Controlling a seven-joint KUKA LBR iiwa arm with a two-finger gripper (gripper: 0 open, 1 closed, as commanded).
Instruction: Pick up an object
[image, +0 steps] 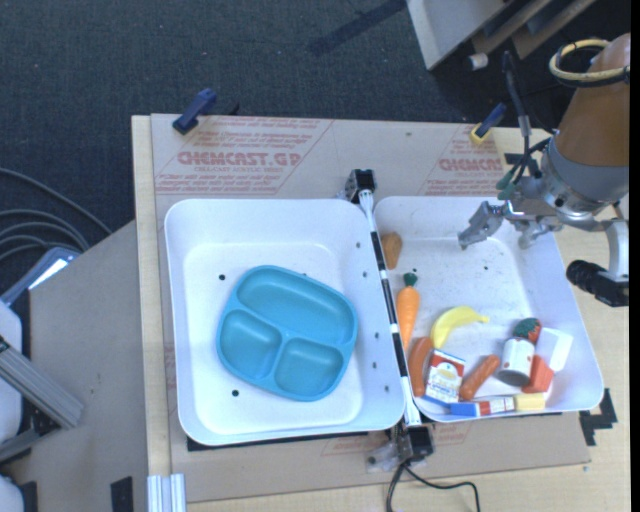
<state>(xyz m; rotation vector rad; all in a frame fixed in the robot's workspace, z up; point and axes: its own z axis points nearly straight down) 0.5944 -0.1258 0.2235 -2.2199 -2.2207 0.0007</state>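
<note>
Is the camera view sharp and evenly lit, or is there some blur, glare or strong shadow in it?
In the camera view the light is soft and even; the white bins look bright but keep their detail, and shadows under the blue tray are faint. The toy food, such as the carrot, is slightly soft, and the gripper looks a little blurred.
</note>
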